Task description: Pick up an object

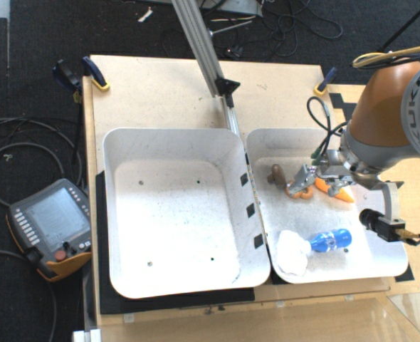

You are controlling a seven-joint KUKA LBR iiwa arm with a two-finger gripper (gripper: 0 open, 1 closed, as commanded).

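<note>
My gripper is low in the right bin, near its middle, with the grey and orange arm reaching in from the right. An orange object lies right at the gripper's left side, and a second orange piece lies at its right. The gripper body hides whether either is touched. A small brown object sits just left of them. Nearer the front lie a blue bottle and a white crumpled cloth, both apart from the gripper.
The left bin stands beside the right one, with a shared wall between them. A slanted metal rail runs from the back down to that wall. A teach pendant lies off the bench at the left.
</note>
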